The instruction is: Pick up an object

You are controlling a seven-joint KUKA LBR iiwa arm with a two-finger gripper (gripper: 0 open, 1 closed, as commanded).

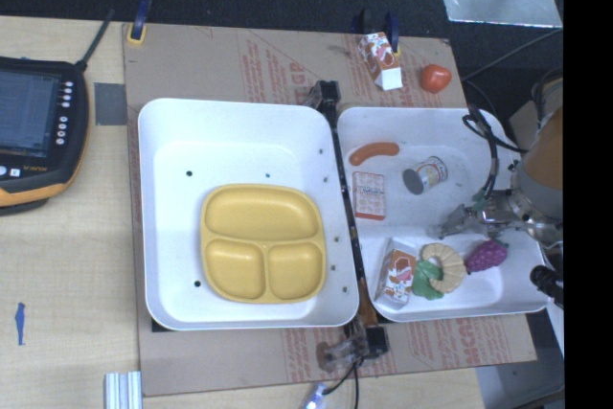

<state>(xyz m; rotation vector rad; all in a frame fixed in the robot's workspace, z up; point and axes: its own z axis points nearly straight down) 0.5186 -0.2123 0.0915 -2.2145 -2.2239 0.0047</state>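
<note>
The right white bin (383, 122) holds several objects: an orange sausage (374, 152), a small metal can (425, 175) lying on its side, a flat red-and-white packet (369, 194), a snack bag (397, 277), a tan ring-shaped pastry (444, 265) with a green piece (426, 286) beside it, and purple grapes (486, 256). My gripper (466, 218) hangs low over the bin's right side. It is right of the can and just above the pastry and grapes in the picture. Nothing shows in its grasp.
The left white bin (172, 139) carries a yellow divided plate (262, 242). Behind the bins, a small carton (380, 60) and a red tomato (436, 78) lie on the cardboard. A tablet controller (34, 127) sits at far left. Cables (488, 144) loop over the right bin's far corner.
</note>
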